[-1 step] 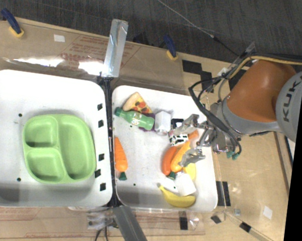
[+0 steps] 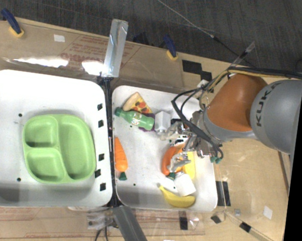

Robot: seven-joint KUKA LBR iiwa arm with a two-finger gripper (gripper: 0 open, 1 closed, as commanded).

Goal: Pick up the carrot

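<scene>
Camera view: shows carrot (image 2: 119, 153) lying lengthwise against the left wall of the right bin (image 2: 145, 169), green end toward the near side, touching nothing else. Finds gripper (image 2: 182, 151) well to the right of it in the same bin, low over a cluster of clutter. Cannot tell from this slant whether open or closed, nor whether gripping anything; looks pressed close to a curved orange piece (image 2: 167, 159), with a white block (image 2: 185, 185) and banana (image 2: 176, 199) just near of it.

Judged as the main risk: closing on the orange piece instead of the carrot, given the like colour and the present position right over it. Would need a clear lift and a move left first; dragging sideways while low could shove the piece or banana across the floor, or knock the bottle (image 2: 137, 120) and pizza (image 2: 136, 103) at the far side.

At the carrot itself, expect trouble from the wall: little room on the left side, so likely to strike the rim or pinch only an edge and let the tapered body slip. Could also roll it toward the left bin (image 2: 5, 98) and plate (image 2: 59, 146).
</scene>
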